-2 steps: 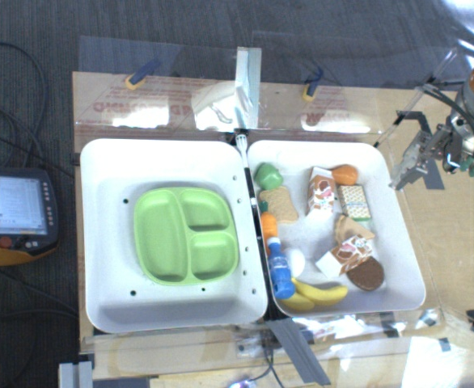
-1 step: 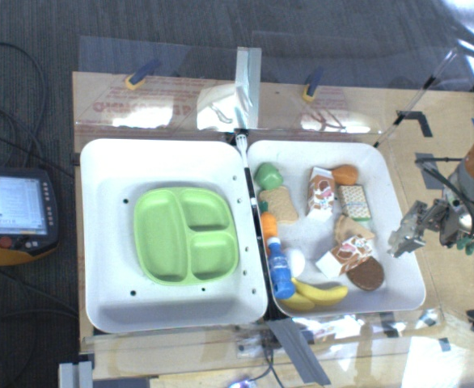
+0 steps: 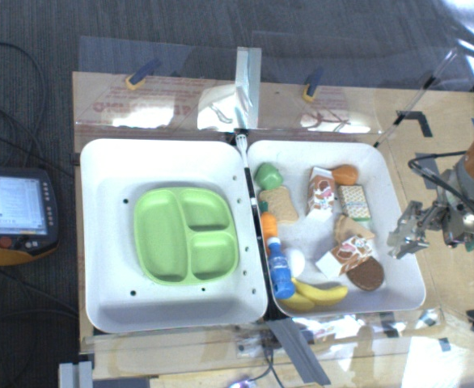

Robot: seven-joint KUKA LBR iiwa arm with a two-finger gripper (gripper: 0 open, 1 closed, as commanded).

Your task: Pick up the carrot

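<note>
The carrot (image 3: 268, 225) is a short orange piece lying against the left wall of the right bin (image 3: 399, 192), between a tan cracker (image 3: 280, 205) and a blue bottle (image 3: 280, 270). My gripper (image 3: 407, 237) hangs over the right rim of that bin, well to the right of the carrot and apart from every item. Nothing shows in its grasp.
The right bin also holds a green round item (image 3: 268, 175), an orange ball (image 3: 345, 173), printed packets (image 3: 322, 192), a brown disc (image 3: 366, 276) and a banana (image 3: 311, 295). A green divided plate (image 3: 187, 234) sits in the left bin (image 3: 107, 176). Cables run at the far right.
</note>
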